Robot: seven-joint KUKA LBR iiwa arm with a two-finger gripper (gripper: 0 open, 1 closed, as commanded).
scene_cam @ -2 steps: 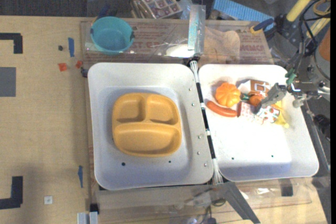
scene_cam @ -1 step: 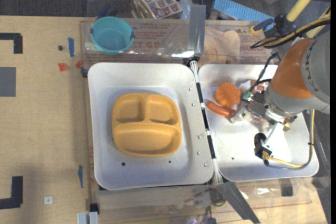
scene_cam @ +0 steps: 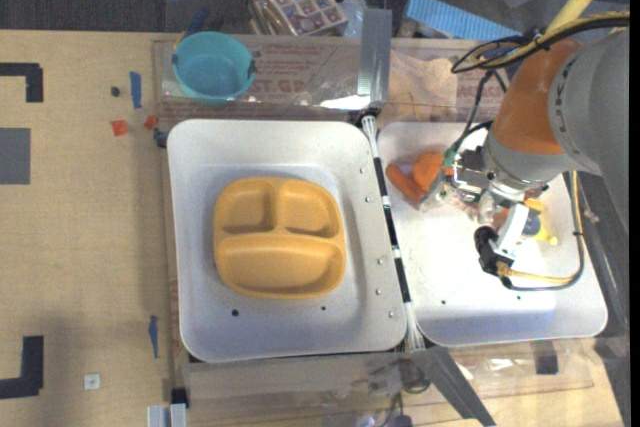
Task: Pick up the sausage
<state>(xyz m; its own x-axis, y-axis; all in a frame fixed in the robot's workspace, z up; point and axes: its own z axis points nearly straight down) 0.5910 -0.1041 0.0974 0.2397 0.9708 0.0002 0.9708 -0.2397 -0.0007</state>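
One sausage [scene_cam: 470, 194] lies directly under the pincer [scene_cam: 468, 187].

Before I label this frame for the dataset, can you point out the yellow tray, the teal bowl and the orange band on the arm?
yellow tray [scene_cam: 280, 260]: camera view, on its large front compartment.
teal bowl [scene_cam: 213, 67]: camera view, on its inside bottom.
orange band [scene_cam: 530, 110]: camera view, on its middle, above the wrist.

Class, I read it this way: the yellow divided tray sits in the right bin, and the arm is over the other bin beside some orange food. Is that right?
Not quite. The camera view shows the yellow divided tray in the left bin. The arm is indeed over the other bin, the right bin, beside the orange food.
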